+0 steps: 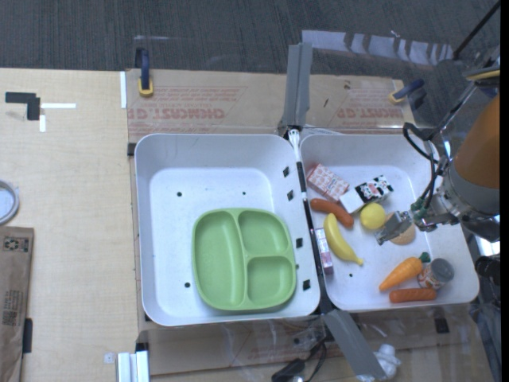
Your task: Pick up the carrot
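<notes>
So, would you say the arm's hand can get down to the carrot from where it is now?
Probably yes. The hand hovers just above the carrot, whose top lies uncovered; a small jar and a red sausage crowd its right and lower sides.

Two bins stand side by side on the bench [64, 157]. In the left bin [155, 213] lies a divided plate [242, 257], toward the near side. The right bin [469, 289] holds many small things. A box [327, 181] lies at its far left, and a second small box [374, 189] is to the right of it. In front of the first box lies a sausage [332, 209], with a lemon [372, 216] just right of it. A banana [340, 239] lies in front of the sausage. The gripper [395, 229] is right of the banana, just in front of the lemon. The carrot [402, 273] lies nearer, at the right, beside a small can [437, 273]. Another sausage [413, 295] lies in front of the carrot.
</notes>
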### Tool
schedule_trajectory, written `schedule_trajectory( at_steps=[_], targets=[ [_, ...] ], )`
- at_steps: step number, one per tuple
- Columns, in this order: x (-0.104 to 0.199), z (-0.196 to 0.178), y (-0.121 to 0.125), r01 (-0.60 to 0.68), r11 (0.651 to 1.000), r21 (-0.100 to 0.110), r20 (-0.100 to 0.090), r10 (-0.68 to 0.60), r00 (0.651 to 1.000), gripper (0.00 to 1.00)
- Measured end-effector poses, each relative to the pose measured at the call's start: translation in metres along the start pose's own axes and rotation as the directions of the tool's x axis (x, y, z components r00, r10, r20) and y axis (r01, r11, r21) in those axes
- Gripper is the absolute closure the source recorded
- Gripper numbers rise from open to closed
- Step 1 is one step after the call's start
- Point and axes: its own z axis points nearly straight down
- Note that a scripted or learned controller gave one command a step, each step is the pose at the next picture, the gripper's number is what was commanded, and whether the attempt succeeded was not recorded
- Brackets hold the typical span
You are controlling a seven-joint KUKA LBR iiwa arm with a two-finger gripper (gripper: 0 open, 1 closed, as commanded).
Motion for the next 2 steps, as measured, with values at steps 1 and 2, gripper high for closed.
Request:
schedule_trajectory(
  at_steps=[1,2],
  targets=[
    [0.0,0.0,0.0,0.0,1.0,0.0,0.0,0.0,1.0,0.0],
    [-0.07,0.113,-0.023,0.094,0.996,-0.003,0.0,-0.094,0.996,0.0]
  ],
)
